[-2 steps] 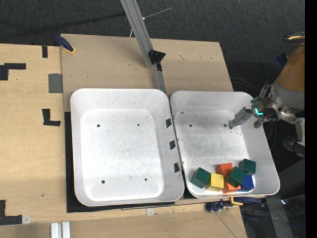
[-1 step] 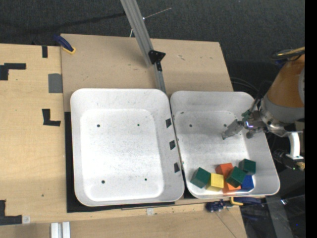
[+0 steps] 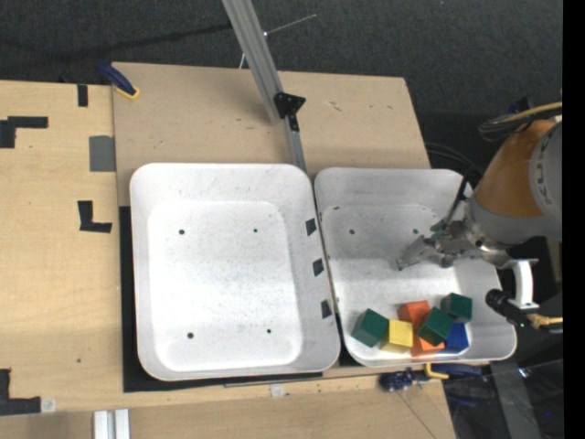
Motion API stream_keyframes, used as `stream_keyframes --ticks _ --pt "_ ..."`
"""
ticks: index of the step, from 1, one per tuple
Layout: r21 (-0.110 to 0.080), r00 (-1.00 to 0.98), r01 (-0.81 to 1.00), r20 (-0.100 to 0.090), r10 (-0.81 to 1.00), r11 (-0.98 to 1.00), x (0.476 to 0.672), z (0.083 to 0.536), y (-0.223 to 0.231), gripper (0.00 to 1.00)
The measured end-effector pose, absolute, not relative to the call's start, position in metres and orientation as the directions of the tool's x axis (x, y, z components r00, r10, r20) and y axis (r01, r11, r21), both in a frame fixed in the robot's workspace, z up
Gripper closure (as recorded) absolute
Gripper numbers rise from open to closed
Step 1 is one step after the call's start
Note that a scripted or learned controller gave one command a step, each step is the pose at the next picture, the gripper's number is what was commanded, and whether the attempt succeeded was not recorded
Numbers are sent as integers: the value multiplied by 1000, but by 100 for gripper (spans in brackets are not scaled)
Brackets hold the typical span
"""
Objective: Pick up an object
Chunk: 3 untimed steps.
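Several small coloured blocks point(image 3: 416, 326) lie below our two-finger gripper point(image 3: 411, 257), jaws spread narrowly and empty, so we descend squarely over one.

At the right edge of the frame, the arm point(image 3: 526, 186) is a rounded grey body with a broad orange band, narrowing to a dark metal gripper point(image 3: 409, 258) with slim grey fingers and a white bracket below.

Two bins point(image 3: 219, 181), about six blocks point(image 3: 416, 327).
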State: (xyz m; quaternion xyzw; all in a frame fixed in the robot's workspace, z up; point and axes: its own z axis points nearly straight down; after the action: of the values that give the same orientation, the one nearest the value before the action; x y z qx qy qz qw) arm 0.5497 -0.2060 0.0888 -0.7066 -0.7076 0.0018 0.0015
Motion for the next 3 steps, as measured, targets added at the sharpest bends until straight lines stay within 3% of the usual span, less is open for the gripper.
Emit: stream_keyframes --ticks 1,3 --pt "-3 -2 1000 1 1000 2 551 101 -205 100" --pt "4 -2 1000 -1 1000 2 543 193 -194 100"
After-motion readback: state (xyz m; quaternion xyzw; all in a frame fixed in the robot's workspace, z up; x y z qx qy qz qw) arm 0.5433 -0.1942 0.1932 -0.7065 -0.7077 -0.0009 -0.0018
